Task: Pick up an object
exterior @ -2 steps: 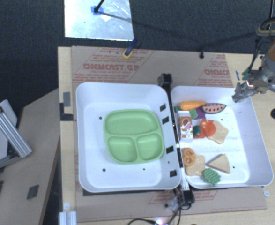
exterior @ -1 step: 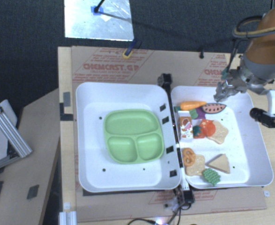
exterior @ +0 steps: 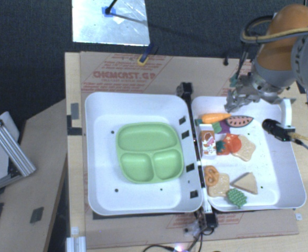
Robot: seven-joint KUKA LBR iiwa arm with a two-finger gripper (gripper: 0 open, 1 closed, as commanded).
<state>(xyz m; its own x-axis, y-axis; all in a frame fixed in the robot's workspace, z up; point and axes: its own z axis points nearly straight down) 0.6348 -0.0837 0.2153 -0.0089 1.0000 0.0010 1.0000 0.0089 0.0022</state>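
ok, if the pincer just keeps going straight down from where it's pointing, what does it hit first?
Likely the carrot: the pincer points down just above its right end, with the watermelon slice close beside. Depth is unclear from this slant.

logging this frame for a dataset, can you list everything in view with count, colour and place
bins: 2, white, side by side on the bench
divided plate: 1, green, in the left bin
toy carrot: 1, orange, right bin, far end
toy watermelon slice: 1, red and green, beside the carrot
toy tomato: 1, red, right bin, middle
small carton: 1, white and red, by the divider
toy pretzel: 1, orange, near end
toy bread wedge: 1, tan, near end
gripper: 1, grey, above the right bin's far end
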